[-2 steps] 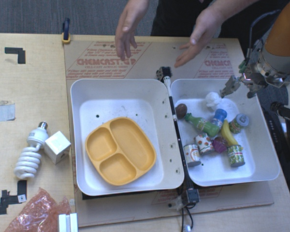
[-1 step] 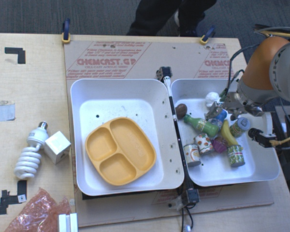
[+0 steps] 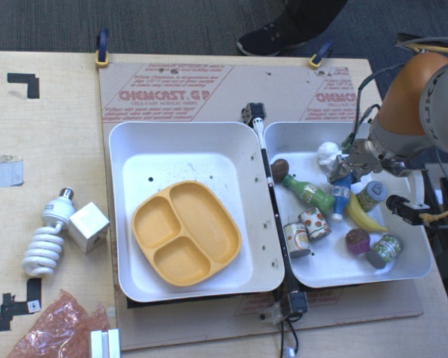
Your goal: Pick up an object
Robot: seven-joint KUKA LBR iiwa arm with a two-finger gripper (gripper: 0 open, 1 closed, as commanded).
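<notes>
Right bin point(image 3: 336, 278), right of centre: cluttered with small objects. Gripper point(image 3: 349, 168), upper part of that bin, lowered among the clutter beside a white crumpled item point(image 3: 328, 152) and just above a blue-capped bottle point(image 3: 340, 198); whether it is open, closed or gripping anything cannot be told. Also in this bin: green bottle point(image 3: 308, 192) lying tilted near the left wall, brown rounded item point(image 3: 280, 168), banana point(image 3: 363, 215), two small printed cans point(image 3: 306, 230), dark red fruit point(image 3: 358, 242), green-labelled tin point(image 3: 384, 249). Left bin point(image 3: 127, 200), centre of frame: one yellow divided tray point(image 3: 187, 233). Tabletop point(image 3: 45, 125), left of frame: spiral light bulb point(image 3: 48, 233) touching a white cube point(image 3: 89, 226); red mesh bag point(image 3: 56, 327) at lower left corner.
</notes>
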